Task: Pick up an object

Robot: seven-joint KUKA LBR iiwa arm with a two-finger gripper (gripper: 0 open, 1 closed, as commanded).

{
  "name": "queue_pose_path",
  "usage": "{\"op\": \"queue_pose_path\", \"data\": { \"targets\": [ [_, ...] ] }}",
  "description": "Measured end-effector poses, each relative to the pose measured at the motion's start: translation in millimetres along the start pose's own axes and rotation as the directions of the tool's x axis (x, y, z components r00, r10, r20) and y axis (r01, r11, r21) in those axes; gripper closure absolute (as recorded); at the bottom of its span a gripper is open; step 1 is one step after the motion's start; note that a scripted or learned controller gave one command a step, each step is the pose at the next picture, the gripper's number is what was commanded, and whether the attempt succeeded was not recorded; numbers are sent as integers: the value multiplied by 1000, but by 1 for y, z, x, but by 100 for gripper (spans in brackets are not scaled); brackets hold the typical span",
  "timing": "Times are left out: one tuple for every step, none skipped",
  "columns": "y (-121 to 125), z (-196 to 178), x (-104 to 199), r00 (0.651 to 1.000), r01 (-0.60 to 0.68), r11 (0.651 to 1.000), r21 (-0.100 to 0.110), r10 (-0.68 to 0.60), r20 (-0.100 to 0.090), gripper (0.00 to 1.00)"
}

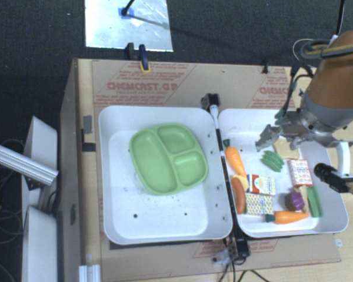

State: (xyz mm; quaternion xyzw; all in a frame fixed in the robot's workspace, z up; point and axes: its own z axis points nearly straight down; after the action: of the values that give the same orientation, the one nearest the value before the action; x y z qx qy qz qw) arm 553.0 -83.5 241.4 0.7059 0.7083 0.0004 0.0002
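**Inspector A:** Working down by size: the green divided plate (167, 157) is lying in the left bin (120, 216); the right bin (335, 219) is holding the small items. The arm (335, 81) is reaching in over it.

**Inspector B:** And the gripper (272, 137)?

**Inspector A:** Its fingers are standing spread, gripping nothing. The green pea pod (273, 160) is lying just below and slightly right of them, long axis running diagonally, upper left to lower right. I judge a short descent is needed.
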Motion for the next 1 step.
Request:
{"op": "queue_pose_path", "data": {
  "targets": [
    [11, 153, -42, 1000, -2, 1000, -7, 2, 3, 0]
  ]
}}
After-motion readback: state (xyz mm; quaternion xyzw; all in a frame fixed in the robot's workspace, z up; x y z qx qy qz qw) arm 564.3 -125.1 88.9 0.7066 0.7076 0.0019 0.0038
